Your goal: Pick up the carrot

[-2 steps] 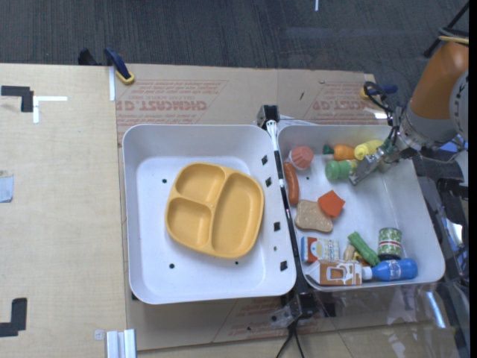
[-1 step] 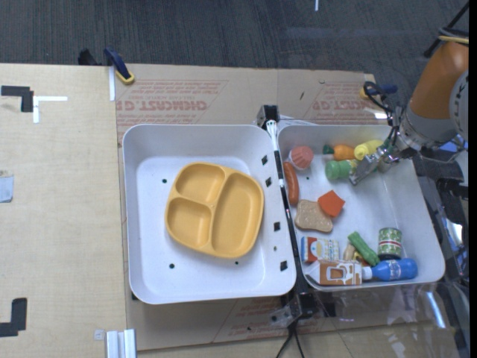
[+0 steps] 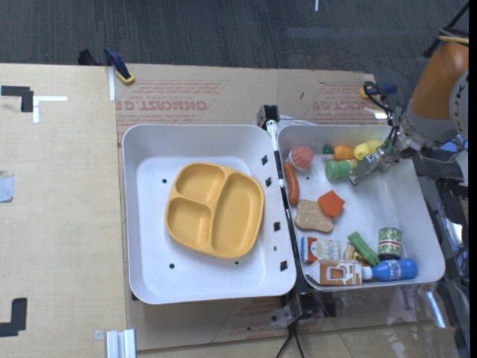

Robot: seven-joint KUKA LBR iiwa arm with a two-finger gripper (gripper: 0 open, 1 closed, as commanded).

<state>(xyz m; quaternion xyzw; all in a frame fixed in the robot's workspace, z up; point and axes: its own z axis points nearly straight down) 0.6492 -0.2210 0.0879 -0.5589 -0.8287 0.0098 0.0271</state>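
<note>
One gripper (image 3: 367,171) low in right bin (image 3: 417,222), just beside carrot (image 3: 342,152)

Two white bins: left bin (image 3: 141,222), right bin (image 3: 417,215). One yellow divided plate (image 3: 215,209) in left bin. In right bin: one carrot (image 3: 342,152), one hot dog (image 3: 291,183), one bread slice (image 3: 313,216), one orange-red block (image 3: 331,203), one green can (image 3: 390,242), one blue-capped bottle (image 3: 393,270), one small carton (image 3: 339,273). One end effector (image 3: 370,166).
</note>
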